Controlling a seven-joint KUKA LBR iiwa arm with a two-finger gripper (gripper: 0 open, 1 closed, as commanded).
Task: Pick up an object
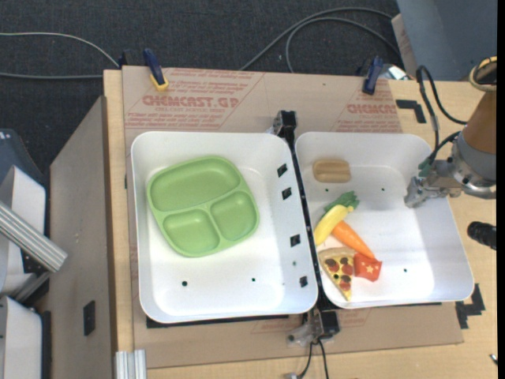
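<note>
While the gripper [417,193] is hovering right of the carrot [353,238] | jaw state unclear | carrot is looking light, rigid, slick; grip mid-length.

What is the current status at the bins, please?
Gripper over right bin's right side, holding nothing visible. Corn, carrot, pizza, bread untouched. Green tray in left bin. Path clear.

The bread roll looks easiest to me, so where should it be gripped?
Probably across the short sides of the bread roll, coming straight down: it lies flat and alone near the right bin's far wall, apart from the other food.
</note>
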